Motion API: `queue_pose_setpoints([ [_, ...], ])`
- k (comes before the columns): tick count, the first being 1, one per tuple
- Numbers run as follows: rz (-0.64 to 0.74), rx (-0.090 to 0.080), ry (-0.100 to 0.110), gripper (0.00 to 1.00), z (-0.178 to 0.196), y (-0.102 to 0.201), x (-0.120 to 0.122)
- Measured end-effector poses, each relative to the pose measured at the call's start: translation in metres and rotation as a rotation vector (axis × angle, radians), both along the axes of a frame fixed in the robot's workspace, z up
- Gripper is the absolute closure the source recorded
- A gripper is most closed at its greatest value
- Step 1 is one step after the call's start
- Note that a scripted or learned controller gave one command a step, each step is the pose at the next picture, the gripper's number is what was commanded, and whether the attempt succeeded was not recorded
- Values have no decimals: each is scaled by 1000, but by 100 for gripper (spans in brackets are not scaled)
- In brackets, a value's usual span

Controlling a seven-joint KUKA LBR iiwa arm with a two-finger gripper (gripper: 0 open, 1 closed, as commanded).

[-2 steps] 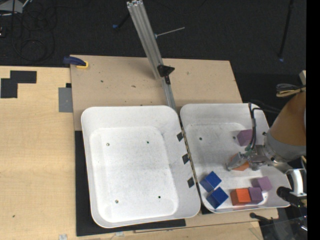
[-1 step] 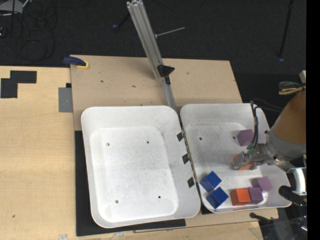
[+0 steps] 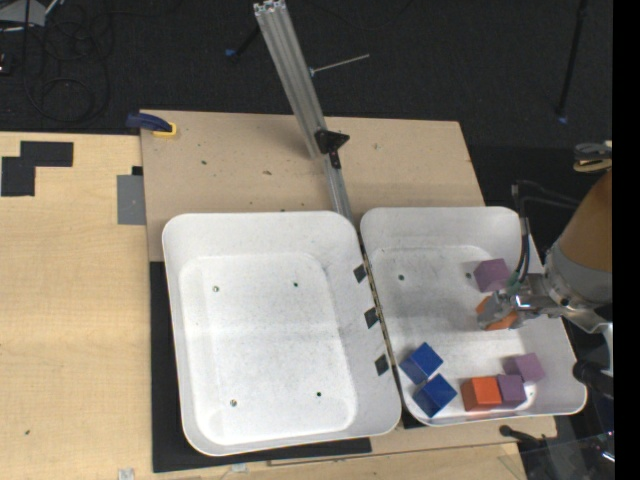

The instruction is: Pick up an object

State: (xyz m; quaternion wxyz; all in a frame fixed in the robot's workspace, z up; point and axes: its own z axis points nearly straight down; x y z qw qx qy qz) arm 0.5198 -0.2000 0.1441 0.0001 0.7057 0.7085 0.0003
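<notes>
The right bin holds several small blocks. A purple block lies near its right wall. Just below it, my gripper reaches in from the right, low over the bin floor. An orange block shows partly right at the gripper's tip, mostly hidden by it. Whether the block is held is unclear. Two blue blocks sit at the bin's front left. An orange-red block and two purple blocks cluster at the front right.
The left bin sits beside the right one, with black clips along the shared rim. A slanted metal rail rises behind the bins. The arm's orange band is at the right edge.
</notes>
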Motion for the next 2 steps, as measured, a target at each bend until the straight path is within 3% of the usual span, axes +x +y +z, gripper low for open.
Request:
queue_pose_setpoints([
  [2,-2,-1,-2,100,103,-7,10],
])
